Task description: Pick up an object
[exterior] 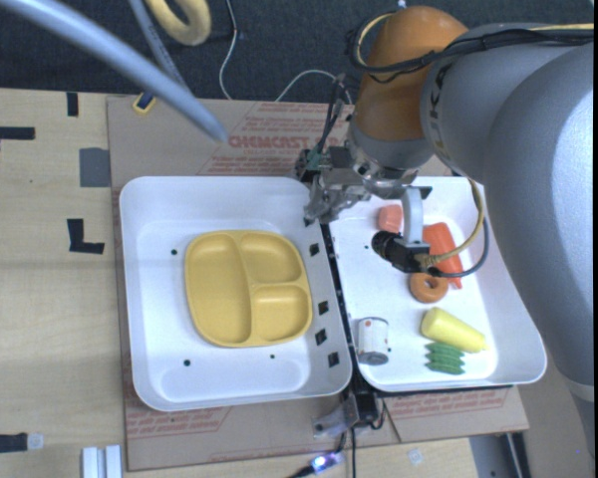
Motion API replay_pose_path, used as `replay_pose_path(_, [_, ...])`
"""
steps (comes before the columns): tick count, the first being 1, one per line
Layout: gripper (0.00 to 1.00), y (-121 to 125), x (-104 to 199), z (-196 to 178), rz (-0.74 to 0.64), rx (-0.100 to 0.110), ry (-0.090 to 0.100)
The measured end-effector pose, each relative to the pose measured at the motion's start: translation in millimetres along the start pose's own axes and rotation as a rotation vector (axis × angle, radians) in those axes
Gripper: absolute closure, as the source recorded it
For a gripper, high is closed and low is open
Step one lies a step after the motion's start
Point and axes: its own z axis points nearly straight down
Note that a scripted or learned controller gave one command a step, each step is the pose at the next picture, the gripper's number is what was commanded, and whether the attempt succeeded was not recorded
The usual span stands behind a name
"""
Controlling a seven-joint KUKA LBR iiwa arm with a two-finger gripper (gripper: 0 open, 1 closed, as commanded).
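Note:
My gripper (321, 199) hangs over the far end of the divider between the two bins, at the top left corner of the right bin (513, 352). Several toy foods lie in that bin. A salmon-pink piece (389, 216) sits just right of the gripper. Beyond it lie an orange-red carrot-like piece (443, 248) and a brown ring (429, 288). A yellow corn cob (453, 329) with a green leaf part (445, 358) rests near the front. A small white and silver can (372, 340) lies at the front left. Nothing shows between the fingers.
The left bin (149, 267) holds a yellow divided plate (247, 287) in its middle. The arm's big grey and orange body covers the far right of the right bin. Cardboard lies under both bins.

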Motion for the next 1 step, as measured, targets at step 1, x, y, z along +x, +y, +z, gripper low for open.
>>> replay_pose_path(1, [1.00, -5.7, 61.2, -6.9, 0.001, -0.001, 0.000])
